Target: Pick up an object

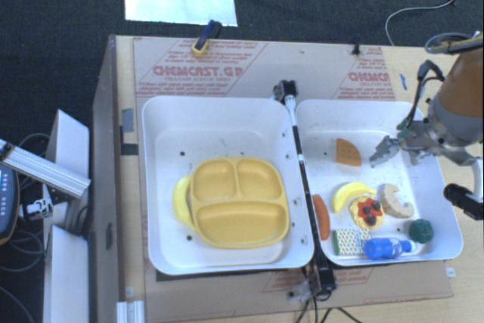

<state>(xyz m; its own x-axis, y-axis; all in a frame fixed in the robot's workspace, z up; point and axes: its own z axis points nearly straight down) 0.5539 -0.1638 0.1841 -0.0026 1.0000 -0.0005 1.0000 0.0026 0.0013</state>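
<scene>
Bins are sitting side by side. The left bin [162,163] is holding a yellow tray [238,202] lying flat. The right bin [446,215] is holding small toys clustered toward six o'clock. The gripper [383,150] is hovering at three o'clock, carrying nothing; whether its jaws are parted is unclear. The banana [349,194] is probably the target, its long axis running seven to two o'clock.
</scene>
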